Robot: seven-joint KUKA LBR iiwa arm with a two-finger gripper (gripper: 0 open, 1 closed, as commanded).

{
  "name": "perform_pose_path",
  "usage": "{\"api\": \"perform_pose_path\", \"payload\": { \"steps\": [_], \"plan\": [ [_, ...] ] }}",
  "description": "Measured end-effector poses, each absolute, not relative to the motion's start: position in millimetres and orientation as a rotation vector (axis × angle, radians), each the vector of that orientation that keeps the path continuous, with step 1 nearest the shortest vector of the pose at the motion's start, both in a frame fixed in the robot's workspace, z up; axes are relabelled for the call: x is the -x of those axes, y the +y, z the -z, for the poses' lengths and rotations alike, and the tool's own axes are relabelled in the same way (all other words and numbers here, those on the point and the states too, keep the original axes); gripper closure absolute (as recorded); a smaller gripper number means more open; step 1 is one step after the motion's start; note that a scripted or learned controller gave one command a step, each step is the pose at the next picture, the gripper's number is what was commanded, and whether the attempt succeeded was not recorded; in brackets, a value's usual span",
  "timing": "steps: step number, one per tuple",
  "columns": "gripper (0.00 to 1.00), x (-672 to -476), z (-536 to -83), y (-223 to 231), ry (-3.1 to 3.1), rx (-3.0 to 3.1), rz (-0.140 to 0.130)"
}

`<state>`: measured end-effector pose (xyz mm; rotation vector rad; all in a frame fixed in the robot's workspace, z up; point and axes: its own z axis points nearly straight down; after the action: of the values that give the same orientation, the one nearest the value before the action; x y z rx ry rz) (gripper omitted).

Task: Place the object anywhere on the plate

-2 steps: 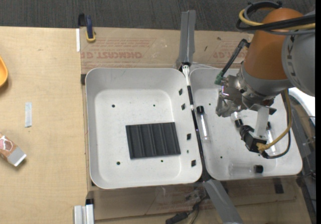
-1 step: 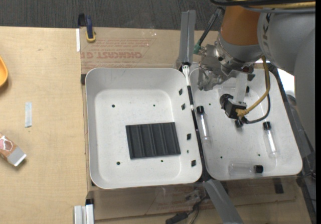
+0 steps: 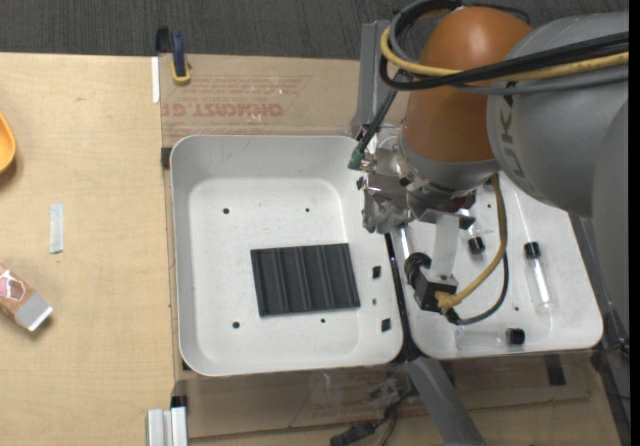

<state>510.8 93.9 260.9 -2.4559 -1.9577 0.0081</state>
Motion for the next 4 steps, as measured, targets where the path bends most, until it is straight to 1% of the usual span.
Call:
{"api": "perform_pose_path", "payload": {
  "steps": [1, 2, 3, 4],
  "plan": [
    [1.00, -477.9, -303, 156, -2.141, 2.300, -0.005],
    [1.00, -484.0, -360, 176, -2.525, 1.870, -0.005],
    [1.00, -478.9, -398, 152, -2.799, 1.431, -0.001],
    [1.00, -478.6, -365, 161, -3.015, 0.881, -0.003]
  ]
}}
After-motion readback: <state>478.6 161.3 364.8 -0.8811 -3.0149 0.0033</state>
